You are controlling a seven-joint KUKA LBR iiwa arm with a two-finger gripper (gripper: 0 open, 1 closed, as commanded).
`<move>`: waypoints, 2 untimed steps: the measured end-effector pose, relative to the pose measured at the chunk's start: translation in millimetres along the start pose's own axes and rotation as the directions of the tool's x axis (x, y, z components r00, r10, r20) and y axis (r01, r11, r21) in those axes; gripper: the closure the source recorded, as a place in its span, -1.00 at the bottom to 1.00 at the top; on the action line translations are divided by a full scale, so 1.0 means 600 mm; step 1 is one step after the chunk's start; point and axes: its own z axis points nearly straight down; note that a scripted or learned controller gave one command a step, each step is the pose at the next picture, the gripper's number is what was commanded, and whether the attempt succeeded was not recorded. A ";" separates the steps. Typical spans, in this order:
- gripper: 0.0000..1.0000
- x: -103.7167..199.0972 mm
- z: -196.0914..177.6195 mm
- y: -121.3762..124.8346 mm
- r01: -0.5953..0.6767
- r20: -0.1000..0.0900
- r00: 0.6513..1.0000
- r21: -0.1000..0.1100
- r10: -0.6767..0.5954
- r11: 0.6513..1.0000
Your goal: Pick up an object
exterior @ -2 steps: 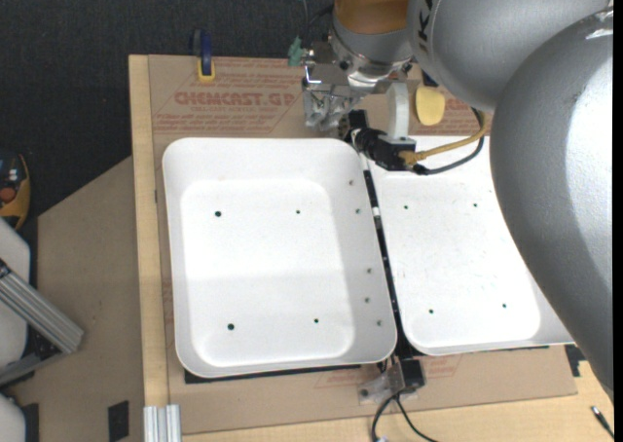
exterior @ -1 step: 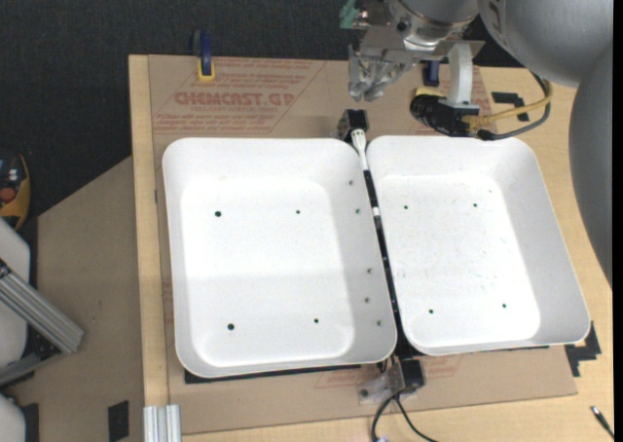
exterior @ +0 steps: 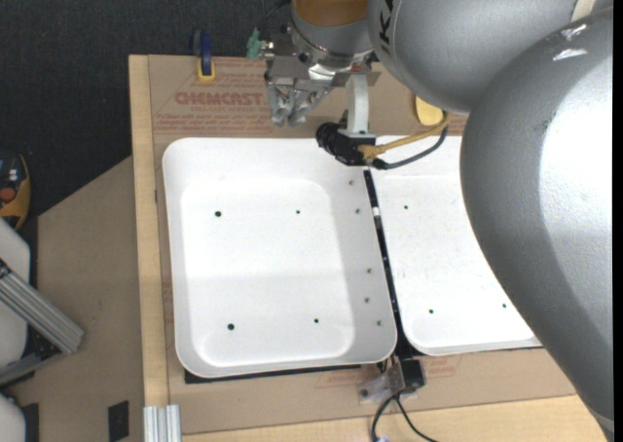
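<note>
My gripper (exterior: 289,109) hangs over the cardboard just beyond the far rim of the left white bin (exterior: 195,265), near its back edge. Nothing shows in it or right under it. A pale yellow thing (exterior: 429,110) peeks out from behind the arm at the far edge of the right white bin (exterior: 458,323); most of it is hidden, so I cannot tell what it is. The grey arm with its orange band covers the upper right of the view and much of the right bin.
A blue and yellow clamp (exterior: 204,55) is fixed at the far left edge of the cardboard base (exterior: 156,236). A small black connector with cables (exterior: 401,377) lies at the front between the bins. Metal rails (exterior: 39,313) stand off the bench to the left.
</note>
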 end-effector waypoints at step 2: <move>1.00 0.005 0.047 0.000 -0.003 0.002 1.000 0.002 0.003 1.000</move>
